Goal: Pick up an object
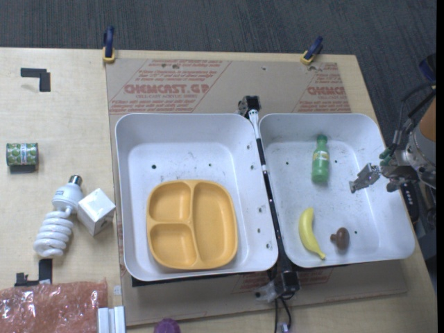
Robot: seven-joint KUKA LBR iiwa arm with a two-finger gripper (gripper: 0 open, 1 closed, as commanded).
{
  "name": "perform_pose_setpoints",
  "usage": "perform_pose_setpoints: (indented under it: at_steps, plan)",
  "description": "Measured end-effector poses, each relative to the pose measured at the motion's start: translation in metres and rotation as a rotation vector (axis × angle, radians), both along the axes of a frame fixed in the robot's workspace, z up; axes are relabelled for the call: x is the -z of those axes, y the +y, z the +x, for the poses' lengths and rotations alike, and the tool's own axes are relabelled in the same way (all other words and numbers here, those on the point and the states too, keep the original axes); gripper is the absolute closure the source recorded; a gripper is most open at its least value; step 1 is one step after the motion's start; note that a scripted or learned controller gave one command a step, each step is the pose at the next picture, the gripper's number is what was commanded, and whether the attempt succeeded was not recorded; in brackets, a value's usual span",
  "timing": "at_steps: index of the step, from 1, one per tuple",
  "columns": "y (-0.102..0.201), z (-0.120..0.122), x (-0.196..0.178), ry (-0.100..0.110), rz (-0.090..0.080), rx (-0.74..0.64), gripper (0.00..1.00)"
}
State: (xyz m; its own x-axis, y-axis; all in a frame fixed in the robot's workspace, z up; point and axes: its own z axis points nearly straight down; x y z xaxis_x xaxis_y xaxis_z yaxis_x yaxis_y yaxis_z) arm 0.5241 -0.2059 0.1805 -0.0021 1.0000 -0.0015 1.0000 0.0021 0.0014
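The right bin (388,245) holds a green bottle (320,159) lying near its far middle, a yellow banana (309,233) near its front, and a small brown object (340,238) just right of the banana. My gripper (374,167) hovers over the right bin's right side, open, with nothing between its fingers. It is to the right of the bottle and above the brown object in the view, apart from both. In the left bin (132,144) lies a yellow divided plate (192,224).
Left of the bins, on the bench, lie a spiral light bulb (55,220), a white cube (96,210), a small green can (22,155) and a reddish mesh bag (52,309). Clamps and cables sit along the divider between the bins (262,165).
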Motion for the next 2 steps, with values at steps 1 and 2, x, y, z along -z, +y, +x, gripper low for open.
perform_pose_setpoints:
  at_steps: [1, 2]
  plan:
    - [0.023, 0.006, 0.088, 0.002, 0.001, 0.001, 0.0]
    - [0.069, -0.047, 0.088, 0.002, 0.002, 0.003, 0.0]
